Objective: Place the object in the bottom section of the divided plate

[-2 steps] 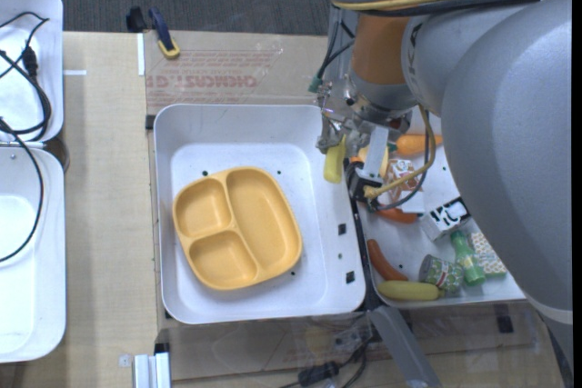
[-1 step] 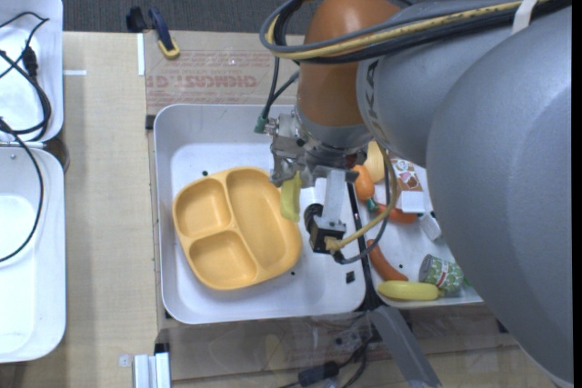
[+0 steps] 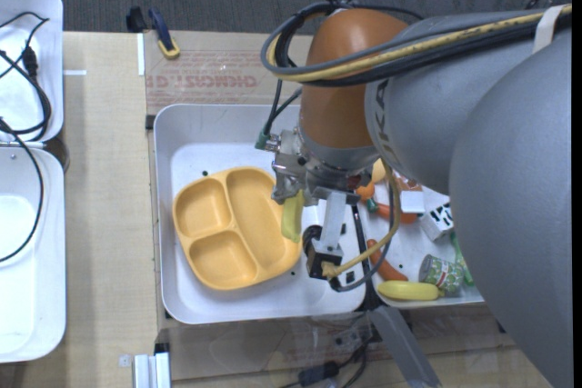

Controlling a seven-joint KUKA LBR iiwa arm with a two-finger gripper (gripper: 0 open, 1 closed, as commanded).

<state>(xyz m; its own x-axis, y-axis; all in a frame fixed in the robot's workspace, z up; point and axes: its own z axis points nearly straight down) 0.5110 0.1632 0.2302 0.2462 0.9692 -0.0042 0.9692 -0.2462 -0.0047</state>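
Yellow plastic plate (image 3: 232, 227) lies tilted in the left half of the white bin (image 3: 168, 195) at frame centre. It is smooth and matte, with rounded corners and three shallow sections, two upper and one lower. All three sections look bare, so nothing is placed yet.

Hand (image 3: 296, 209) sits just off the plate's right rim, under the orange band of the arm (image 3: 350, 77). A pale yellow-green, elongated object (image 3: 292, 215) hangs at the hand, over the plate's right edge. It seems to be between the fingers, but cables and the wrist crowd the spot. I cannot tell whether the grip is clenched or released.

Judged stage: pick likely done, carry nearly done. Left to do: shift toward the lower section, at lower left of the hand, then release.

Right half of the bin holds clutter:
- a glossy curved banana (image 3: 409, 290) at the lower edge
- a small green can (image 3: 439, 271)
- an orange carrot-like piece (image 3: 391, 270)
- a white printed box (image 3: 440, 218)

Pale wood-grain counter (image 3: 100, 195) surrounds the bin.
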